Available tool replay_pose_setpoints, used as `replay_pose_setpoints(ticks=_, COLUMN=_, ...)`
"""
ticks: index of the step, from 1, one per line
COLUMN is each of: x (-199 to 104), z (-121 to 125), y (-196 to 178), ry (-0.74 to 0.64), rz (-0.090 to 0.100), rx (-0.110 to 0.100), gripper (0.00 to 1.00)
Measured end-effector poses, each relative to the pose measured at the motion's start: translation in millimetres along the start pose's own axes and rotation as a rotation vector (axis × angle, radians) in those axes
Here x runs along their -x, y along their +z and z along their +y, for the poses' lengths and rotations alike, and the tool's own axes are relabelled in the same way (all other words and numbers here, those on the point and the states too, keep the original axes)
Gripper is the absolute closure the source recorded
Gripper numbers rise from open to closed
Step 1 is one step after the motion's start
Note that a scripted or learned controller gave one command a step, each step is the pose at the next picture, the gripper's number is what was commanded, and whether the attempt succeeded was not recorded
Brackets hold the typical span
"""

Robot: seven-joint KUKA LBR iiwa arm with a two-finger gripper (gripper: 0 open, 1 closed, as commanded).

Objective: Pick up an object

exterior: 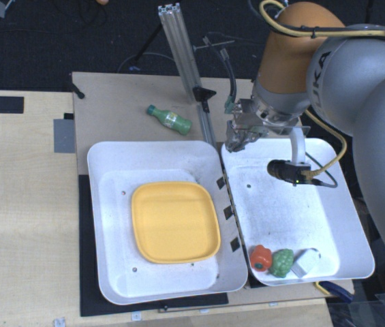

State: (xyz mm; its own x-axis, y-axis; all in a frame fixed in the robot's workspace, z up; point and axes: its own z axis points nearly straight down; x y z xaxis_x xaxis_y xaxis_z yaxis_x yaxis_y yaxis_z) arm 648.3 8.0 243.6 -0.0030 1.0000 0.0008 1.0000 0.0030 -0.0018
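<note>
My gripper [238, 142] hangs over the far-left corner of the right bin [301, 251], right by the divider; can't tell how it's set. Against that right bin: red-orange pepper [261, 257], green veggie [281, 262] and a small white block [301, 264] sit touching in a row along its near edge, and the left bin [110, 264] butts its left side, holding a yellow plate [175, 221] flat in the middle. Green bottle [169, 119] lies on the bench past the left bin, beyond the right bin's far-left corner.

Plate [176, 221] in left bin [103, 182], three small items – right bin's [342, 216] near corner, bottle [169, 119] behind
</note>
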Motion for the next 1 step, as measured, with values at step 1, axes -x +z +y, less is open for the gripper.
replay_pose_setpoints(ticks=1, x=-53.8, z=6.5, y=15.6, ry=0.0, rz=0.0, rx=0.0, gripper=1.0)
